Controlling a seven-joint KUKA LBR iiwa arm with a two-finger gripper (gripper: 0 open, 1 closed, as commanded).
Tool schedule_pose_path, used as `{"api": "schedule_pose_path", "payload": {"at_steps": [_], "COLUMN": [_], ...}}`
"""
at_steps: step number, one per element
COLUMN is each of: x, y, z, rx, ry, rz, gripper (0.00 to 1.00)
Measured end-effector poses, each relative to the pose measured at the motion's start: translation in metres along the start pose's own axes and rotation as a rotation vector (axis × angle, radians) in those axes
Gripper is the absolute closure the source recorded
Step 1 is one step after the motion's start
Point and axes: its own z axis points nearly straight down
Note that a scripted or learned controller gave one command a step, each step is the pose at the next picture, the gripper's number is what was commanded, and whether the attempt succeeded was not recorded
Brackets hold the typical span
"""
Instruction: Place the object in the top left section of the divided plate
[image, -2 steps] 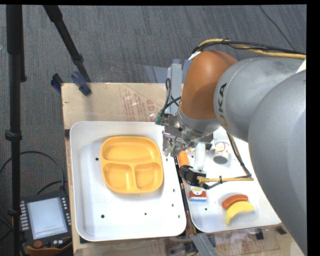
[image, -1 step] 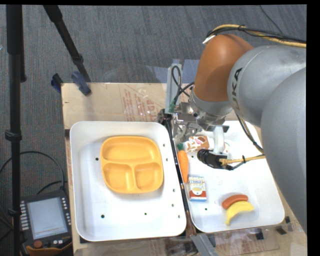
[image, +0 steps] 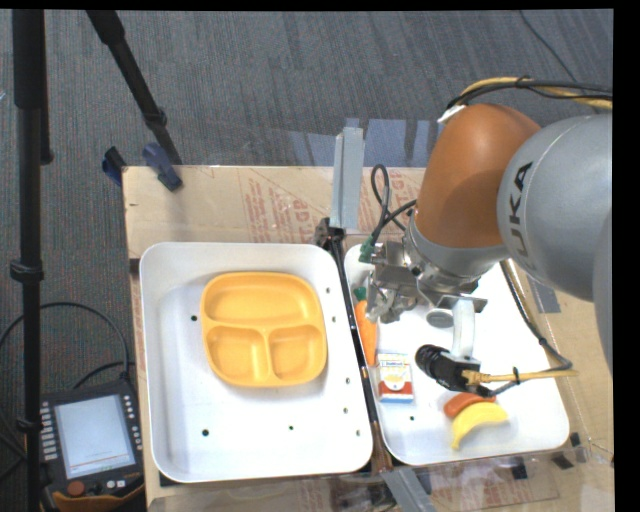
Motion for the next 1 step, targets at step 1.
{"api": "schedule_pose_path", "payload": {"at_steps": [1], "x": [0.0371], "y": [-0.0409], "z": [-0.0087], "rx": [0.001], "ry": [-0.001], "rz": [-0.206], "gripper": [1.0]}}
